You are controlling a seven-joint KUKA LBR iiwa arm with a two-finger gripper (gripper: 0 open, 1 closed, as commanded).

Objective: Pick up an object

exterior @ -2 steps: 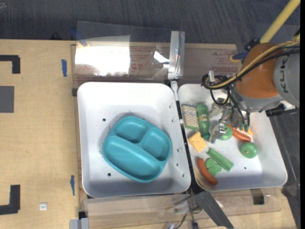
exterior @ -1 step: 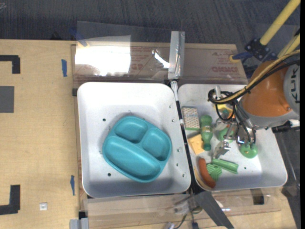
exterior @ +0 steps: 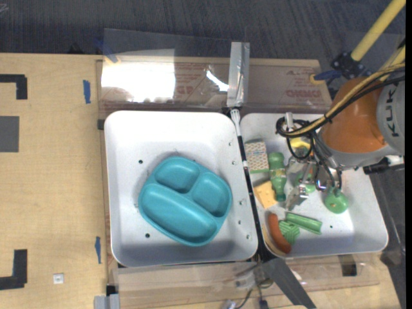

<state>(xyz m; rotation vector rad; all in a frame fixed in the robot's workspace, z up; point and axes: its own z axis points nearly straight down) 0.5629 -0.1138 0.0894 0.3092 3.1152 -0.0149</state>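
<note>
My gripper (exterior: pixel 301 190) hangs low over the middle of the right bin (exterior: pixel 367 237), below the arm's orange band (exterior: pixel 351 134). Small objects lie around it. A green bottle (exterior: pixel 277 172) is just to its left and a yellow block (exterior: pixel 264 194) to its lower left. In front of it lies a green ridged piece (exterior: pixel 301 223), and a green round-headed piece (exterior: pixel 335 203) sits to its right. A bit of green shows right at the gripper, but I cannot tell whether it is held.
A patterned card-like box (exterior: pixel 255 154) lies at the right bin's back left, and an orange-red item (exterior: pixel 277 233) at its front left. The left bin (exterior: pixel 122 140) holds a teal divided plate (exterior: pixel 185 199). Yellow and black cables (exterior: pixel 302 131) loop beside the wrist.
</note>
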